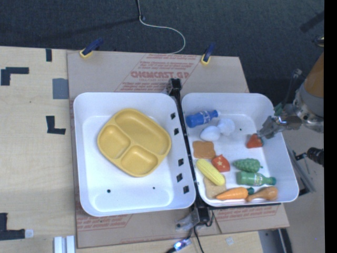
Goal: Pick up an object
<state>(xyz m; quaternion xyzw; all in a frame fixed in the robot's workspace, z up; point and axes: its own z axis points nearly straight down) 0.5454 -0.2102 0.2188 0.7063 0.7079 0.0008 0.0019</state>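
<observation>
My gripper (267, 128) reaches in from the right over the right bin (239, 100), near its right wall. A small red toy (255, 140) lies just below and left of the gripper tip, very close to it; contact between them is unclear. Further in the bin lie a blue bottle (201, 118), two white pieces (210, 133), a brown toast (204, 149), a red strawberry-like piece (221, 163), a corn cob (210, 172), a bumpy green vegetable (247, 165), a green bottle (254, 179) and a carrot (231, 194).
The left bin (89, 157) holds a yellow divided plate (134, 141). Both bins rest on a cardboard sheet (152, 70) held by two clamps at the back. A thin cable (163, 29) trails across the dark floor behind.
</observation>
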